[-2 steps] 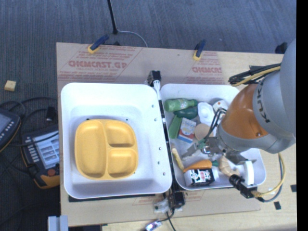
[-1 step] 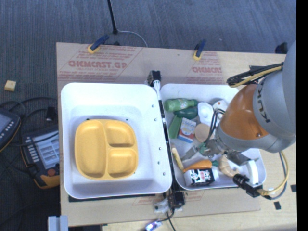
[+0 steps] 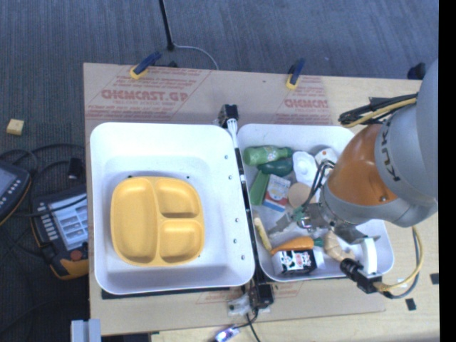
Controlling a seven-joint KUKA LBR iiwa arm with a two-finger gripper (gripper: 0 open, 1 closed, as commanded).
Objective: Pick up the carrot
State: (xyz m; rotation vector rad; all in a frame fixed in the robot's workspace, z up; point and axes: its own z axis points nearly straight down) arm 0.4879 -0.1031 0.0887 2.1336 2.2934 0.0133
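Observation:
The carrot (image 3: 297, 244) is an orange piece lying near the front of the right bin (image 3: 285, 132), just above a black-and-white carton (image 3: 296, 261). A thinner orange strip (image 3: 262, 234) lies to its left against the bin wall. My gripper (image 3: 299, 219) hangs low in the right bin, directly behind the carrot and very close to it. The grey and orange wrist covers the bin's right half. Nothing visible is lifted off the bin floor.
The right bin also holds a green bottle (image 3: 267, 154), a dark green item (image 3: 278, 167), a green packet (image 3: 258, 188), a white cup (image 3: 305, 164) and a beige egg shape (image 3: 299, 194). A yellow divided plate (image 3: 157, 218) sits in the left bin (image 3: 107, 148).

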